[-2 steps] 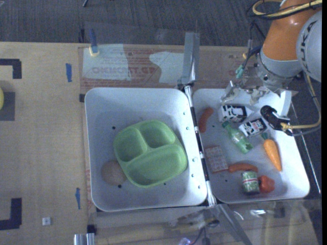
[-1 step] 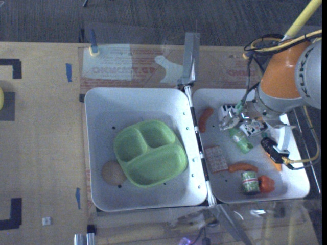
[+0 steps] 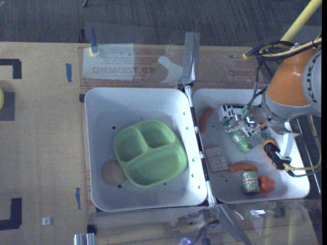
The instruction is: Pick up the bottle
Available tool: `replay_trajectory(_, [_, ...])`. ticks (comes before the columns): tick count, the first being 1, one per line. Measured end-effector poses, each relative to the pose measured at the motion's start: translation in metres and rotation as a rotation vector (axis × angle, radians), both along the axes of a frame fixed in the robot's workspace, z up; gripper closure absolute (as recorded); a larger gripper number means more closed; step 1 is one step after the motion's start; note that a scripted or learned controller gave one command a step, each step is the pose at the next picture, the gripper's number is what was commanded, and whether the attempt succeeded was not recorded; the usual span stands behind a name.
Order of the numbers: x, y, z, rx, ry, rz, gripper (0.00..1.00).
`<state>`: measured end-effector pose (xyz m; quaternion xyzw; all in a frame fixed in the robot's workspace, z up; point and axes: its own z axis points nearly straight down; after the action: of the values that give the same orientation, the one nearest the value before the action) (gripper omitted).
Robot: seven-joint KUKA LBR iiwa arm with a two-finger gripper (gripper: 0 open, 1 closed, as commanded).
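A small green bottle (image 3: 241, 141) lies on its side in the right bin (image 3: 296, 190), near the middle and pointing toward the front right. My gripper (image 3: 236, 120) hangs just above and behind the bottle's upper end, close to it. Whether it touches the bottle is not visible. The grey arm with its orange band (image 3: 292, 83) comes in from the right over the bin's back corner.
In the right bin lie an orange sausage (image 3: 205, 118), a brown square waffle (image 3: 215, 158), an orange carrot (image 3: 243, 167), a green can (image 3: 249, 182) and a red piece (image 3: 267, 184). The left bin (image 3: 97, 106) holds a green divided plate (image 3: 150, 152) and a tan round thing (image 3: 113, 172).
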<state>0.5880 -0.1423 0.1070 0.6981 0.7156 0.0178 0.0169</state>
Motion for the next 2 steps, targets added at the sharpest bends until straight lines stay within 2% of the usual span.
replay_trajectory(1, [0.025,0.01,-0.001,-0.015,0.012,0.015,0.0])
replay_trajectory(2, [0.029,0.007,0.016,-0.02,-0.006,0.013,1.0])
